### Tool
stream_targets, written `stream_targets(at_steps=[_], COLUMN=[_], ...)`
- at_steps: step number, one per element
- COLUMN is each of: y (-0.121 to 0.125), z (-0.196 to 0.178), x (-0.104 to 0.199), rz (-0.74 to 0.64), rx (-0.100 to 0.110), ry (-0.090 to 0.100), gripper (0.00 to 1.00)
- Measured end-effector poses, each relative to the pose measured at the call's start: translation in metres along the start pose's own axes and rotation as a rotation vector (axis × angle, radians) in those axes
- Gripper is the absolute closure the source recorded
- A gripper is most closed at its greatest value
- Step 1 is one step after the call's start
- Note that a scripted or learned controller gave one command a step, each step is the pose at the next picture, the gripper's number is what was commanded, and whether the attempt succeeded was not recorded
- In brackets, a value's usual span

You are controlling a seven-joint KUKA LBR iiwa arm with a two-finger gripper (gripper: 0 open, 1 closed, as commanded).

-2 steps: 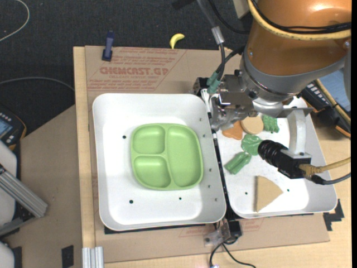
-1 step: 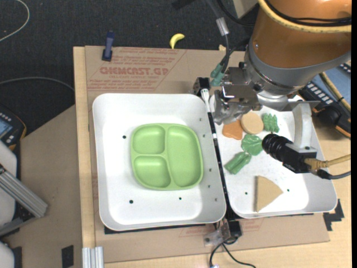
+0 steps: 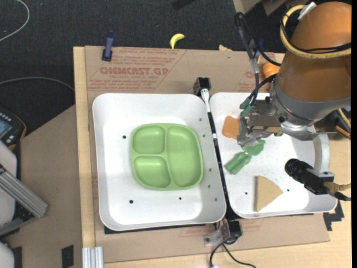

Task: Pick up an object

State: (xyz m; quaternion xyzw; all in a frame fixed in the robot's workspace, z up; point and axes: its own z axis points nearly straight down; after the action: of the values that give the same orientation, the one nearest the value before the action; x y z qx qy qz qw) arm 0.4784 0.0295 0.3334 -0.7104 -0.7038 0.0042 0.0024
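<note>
My gripper (image 3: 249, 138) hangs low over the left part of the right bin (image 3: 290, 208). A small green piece (image 3: 255, 148) lies right under its tip, and I cannot tell whether the two touch. A longer green piece (image 3: 236, 163) lies just below and left of that. An orange block (image 3: 231, 127) sits to the gripper's left, near the bin's wall. A tan wedge (image 3: 266, 193) rests near the bin's front edge.
The left bin (image 3: 111, 200) holds a green divided plate (image 3: 166, 156). A black bar (image 3: 210, 121) runs along the seam between the bins. The arm's wide orange and grey body (image 3: 318, 54) covers the right bin's far right corner.
</note>
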Motion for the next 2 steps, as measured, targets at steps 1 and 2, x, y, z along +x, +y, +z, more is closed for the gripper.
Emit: stream_targets(at_steps=[1,2], y=[-0.0001,-0.0002], z=[-0.1516,-0.1534], x=[0.0458,0.0442], rz=[-0.015,-0.010], rx=[-0.029,-0.014], ry=[0.007,0.003], gripper=[1.00,1.00])
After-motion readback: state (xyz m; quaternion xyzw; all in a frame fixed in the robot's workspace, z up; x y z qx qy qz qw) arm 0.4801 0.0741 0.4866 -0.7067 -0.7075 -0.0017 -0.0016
